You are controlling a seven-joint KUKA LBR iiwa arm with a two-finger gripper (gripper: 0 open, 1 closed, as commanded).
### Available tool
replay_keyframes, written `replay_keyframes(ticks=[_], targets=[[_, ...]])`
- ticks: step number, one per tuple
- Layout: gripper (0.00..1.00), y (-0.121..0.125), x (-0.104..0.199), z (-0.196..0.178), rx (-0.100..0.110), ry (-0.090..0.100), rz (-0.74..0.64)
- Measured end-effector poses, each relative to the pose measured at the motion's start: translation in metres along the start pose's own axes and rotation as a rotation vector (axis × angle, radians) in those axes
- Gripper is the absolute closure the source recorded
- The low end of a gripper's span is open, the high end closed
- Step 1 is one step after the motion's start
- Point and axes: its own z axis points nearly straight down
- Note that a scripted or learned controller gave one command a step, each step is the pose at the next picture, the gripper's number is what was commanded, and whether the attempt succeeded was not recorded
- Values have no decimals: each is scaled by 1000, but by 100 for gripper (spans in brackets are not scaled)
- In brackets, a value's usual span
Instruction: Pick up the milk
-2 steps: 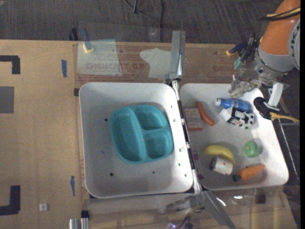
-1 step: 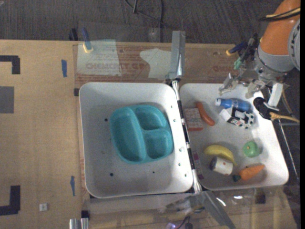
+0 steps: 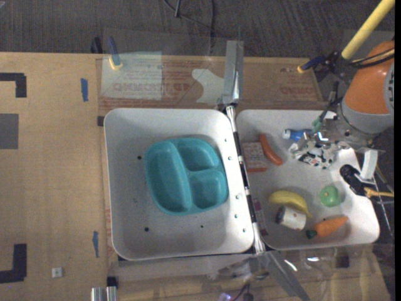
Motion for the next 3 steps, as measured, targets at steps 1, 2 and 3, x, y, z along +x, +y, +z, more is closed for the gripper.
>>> replay_keyframes(ticks=[1,2,3], targets=[[0,-5,-2,22,-35,-11,-13],[0,26,-16,27,-26,-6,-74],[100,31,-13,10,-33,-3,-80]])
